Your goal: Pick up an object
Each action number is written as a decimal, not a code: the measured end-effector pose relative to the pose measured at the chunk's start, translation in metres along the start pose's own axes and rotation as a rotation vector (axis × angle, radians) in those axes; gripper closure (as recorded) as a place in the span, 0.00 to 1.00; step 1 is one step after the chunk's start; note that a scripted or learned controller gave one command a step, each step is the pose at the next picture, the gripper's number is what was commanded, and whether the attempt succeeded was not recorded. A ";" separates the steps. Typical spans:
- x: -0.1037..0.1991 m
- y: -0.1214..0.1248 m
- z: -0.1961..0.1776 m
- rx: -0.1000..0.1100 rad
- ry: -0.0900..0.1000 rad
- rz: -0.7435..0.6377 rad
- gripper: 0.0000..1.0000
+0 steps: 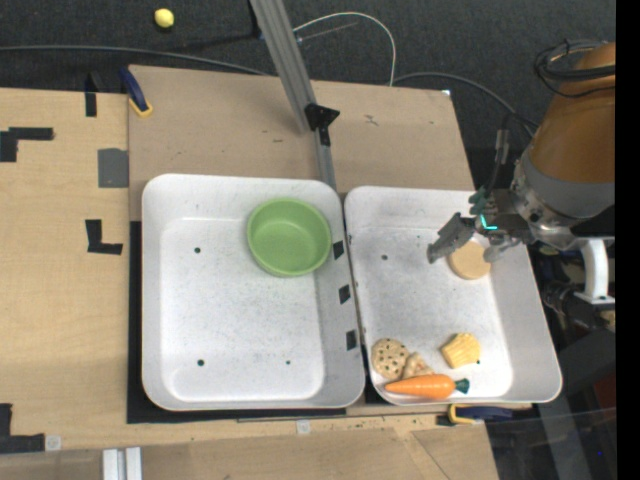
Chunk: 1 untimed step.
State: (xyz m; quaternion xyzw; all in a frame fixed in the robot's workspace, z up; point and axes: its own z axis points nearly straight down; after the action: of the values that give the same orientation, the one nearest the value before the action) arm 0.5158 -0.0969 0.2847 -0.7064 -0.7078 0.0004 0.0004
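Note:
My gripper (470,247) hangs over the upper right part of the right bin (400,298), its two dark fingers spread apart. A tan round piece (468,262) lies in the bin right under the fingers, partly covered by them; nothing is lifted between them. Near the bin's front edge lie a brown cookie (388,355), a yellow chunk (460,349) and an orange carrot (425,387). A green bowl (289,236) sits in the left bin (200,308), near its upper right corner.
A grey metal pole (285,53) slants down to the divider between the bins. Cables run across the bench behind the bins. A small yellow ball (164,17) lies on the dark floor at the far left.

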 end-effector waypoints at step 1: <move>-0.006 -0.005 0.047 0.005 0.000 0.001 0.00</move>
State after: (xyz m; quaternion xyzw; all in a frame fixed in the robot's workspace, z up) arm 0.5112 -0.1034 0.2377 -0.7069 -0.7073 0.0022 0.0021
